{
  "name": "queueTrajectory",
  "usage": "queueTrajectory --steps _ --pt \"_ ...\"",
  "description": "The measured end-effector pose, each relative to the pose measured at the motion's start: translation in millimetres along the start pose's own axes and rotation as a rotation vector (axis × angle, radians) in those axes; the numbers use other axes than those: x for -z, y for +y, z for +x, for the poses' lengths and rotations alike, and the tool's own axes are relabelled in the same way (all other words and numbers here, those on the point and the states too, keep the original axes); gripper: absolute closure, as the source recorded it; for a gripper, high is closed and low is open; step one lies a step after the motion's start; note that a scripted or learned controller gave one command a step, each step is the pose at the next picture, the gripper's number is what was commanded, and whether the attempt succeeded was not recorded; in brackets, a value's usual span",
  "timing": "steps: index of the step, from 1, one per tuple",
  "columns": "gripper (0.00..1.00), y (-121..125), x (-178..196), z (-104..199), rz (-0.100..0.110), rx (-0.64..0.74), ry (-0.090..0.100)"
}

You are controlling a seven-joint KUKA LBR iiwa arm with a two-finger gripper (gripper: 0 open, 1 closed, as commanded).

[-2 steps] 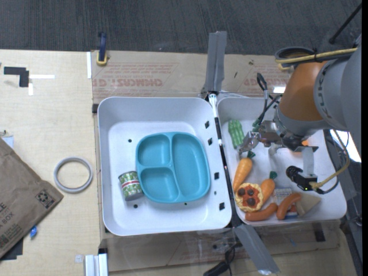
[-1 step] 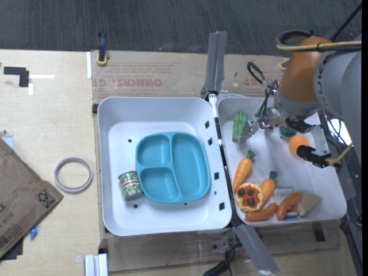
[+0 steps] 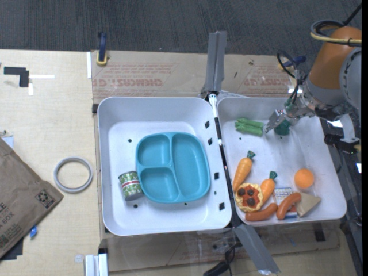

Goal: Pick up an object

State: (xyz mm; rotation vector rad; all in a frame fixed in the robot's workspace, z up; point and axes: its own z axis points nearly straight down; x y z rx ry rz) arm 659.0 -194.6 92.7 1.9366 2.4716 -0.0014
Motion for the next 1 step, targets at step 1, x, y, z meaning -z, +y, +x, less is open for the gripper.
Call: queueTrajectory --steps 1 --pt "1.0 0.9 10.0 -0.3 -0.003 0.002 -0.003"
